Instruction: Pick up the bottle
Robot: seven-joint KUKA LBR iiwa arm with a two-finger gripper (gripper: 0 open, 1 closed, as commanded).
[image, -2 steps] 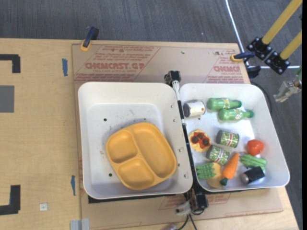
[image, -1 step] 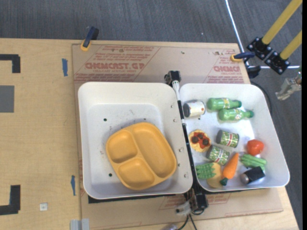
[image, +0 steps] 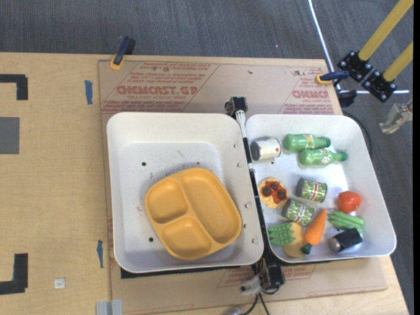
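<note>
A left white bin [image: 125, 176] at frame center holds a yellow divided plate [image: 191, 213]. The right white bin [image: 367, 176] holds toy food; two green bottles [image: 306, 142] [image: 321, 156] lie on their sides, near each other, in its upper part.

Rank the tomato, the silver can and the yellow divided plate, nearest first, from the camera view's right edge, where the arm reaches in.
1. Tomato: right bin, near its right wall.
2. Silver can: right bin, by its left wall.
3. Yellow divided plate: left bin.
</note>
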